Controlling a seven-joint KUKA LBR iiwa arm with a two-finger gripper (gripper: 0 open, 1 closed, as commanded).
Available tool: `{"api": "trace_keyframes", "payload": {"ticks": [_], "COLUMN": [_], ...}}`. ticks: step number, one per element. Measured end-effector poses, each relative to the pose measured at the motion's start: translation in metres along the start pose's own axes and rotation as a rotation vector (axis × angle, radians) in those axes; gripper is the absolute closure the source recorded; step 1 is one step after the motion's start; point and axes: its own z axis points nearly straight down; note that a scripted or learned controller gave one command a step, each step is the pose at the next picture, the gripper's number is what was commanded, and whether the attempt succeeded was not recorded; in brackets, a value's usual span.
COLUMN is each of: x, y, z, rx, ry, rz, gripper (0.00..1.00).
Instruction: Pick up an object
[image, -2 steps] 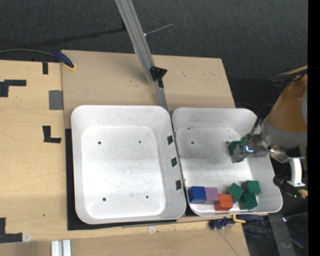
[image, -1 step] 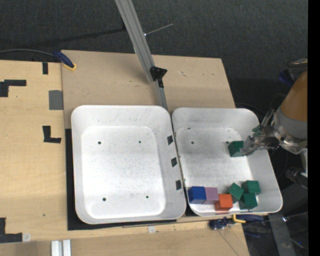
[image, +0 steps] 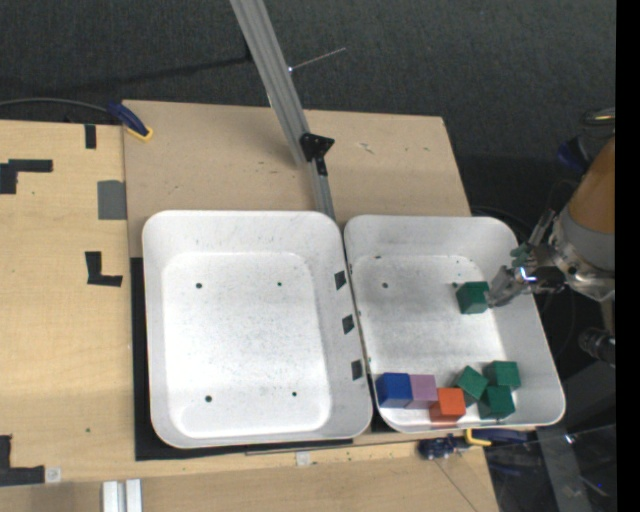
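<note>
1. Wooden desk (image: 250, 150) carries two shallow white bins side by side: left bin (image: 160, 300), right bin (image: 400, 235)
2. Arm reaches in from the right; its gripper (image: 510, 283) sits over the right edge of the right bin, about midway between far and near rims
3. Green block (image: 472, 297) lies just left of the gripper tips, touching or nearly touching them; whether it rests on the bin floor or is lifted, cannot tell
4. Jaws: too small and blurred to read; cannot tell if spread, pressed together or pinching the block
5. Near edge of right bin holds a cluster: blue block (image: 394, 388), purple block (image: 423, 388), orange block (image: 450, 402), then three more green blocks (image: 490, 388) bunched at the near right corner
6. Grey metal rail (image: 285, 85) runs slantwise from the far side down to the gap between the bins
</note>
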Motion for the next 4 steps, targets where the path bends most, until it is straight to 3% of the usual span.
{"api": "trace_keyframes", "payload": {"ticks": [1, 3, 4], "x": [0.054, 0.170, 0.214], "y": [0.008, 0.045, 0.068], "z": [-0.004, -0.010, -0.002], "rx": [0.002, 0.003, 0.003], "ry": [0.002, 0.002, 0.001], "rz": [-0.005, -0.006, -0.004], "gripper": [1.00, 1.00, 1.00]}}
